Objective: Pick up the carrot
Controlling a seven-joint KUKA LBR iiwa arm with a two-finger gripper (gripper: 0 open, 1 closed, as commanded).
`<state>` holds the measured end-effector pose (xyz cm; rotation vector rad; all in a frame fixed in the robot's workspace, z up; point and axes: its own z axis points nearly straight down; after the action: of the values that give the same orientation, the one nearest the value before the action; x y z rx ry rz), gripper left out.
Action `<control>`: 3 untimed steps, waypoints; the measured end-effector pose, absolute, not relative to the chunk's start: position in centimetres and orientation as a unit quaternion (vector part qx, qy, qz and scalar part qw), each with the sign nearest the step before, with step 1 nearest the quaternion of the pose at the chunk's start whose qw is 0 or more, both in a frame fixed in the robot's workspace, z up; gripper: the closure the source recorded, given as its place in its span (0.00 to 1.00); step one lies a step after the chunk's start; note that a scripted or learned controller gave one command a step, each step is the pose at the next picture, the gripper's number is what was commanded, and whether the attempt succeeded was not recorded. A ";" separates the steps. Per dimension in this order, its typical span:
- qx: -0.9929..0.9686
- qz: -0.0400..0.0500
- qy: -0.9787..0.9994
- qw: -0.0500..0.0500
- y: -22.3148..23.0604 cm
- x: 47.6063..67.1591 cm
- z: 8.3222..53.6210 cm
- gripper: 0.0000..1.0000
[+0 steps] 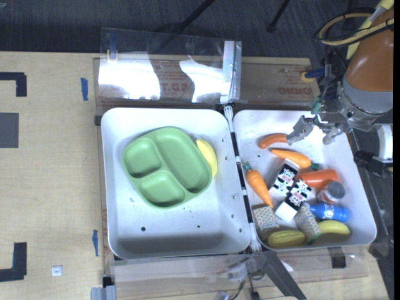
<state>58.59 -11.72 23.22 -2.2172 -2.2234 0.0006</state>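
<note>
Carrot (258,187) lies flat in the right bin (359,167), close against its left wall, at about 9 o'clock from the bin's centre, green stub toward 11 o'clock and tip toward 5 o'clock. It is untouched and not lifted. Just beside it at 3 o'clock sit two black-and-white patterned blocks (291,187); further orange pieces (284,149) lie at 1 o'clock. The gripper (317,132) hangs over the bin's upper right area, at 2 o'clock from the carrot and well apart from it. Its fingers (301,130) are spread, with nothing between them. The left bin (119,230) carries a green divided plate (165,165). Assessment: no part of the pick is complete; approach, descent, closure on the carrot and lift all remain.
</note>
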 end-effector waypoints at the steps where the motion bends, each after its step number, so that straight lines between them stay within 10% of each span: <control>1: -0.687 0.000 -0.726 0.000 -15.7 58.7 17.7 0.00; 2: -0.720 -0.001 -0.694 -0.001 -19.2 60.0 8.6 0.00; 3: -0.721 -0.002 -0.693 -0.003 -19.4 60.0 9.7 1.00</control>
<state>60.03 -19.35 9.71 -2.2684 -2.1814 -0.0054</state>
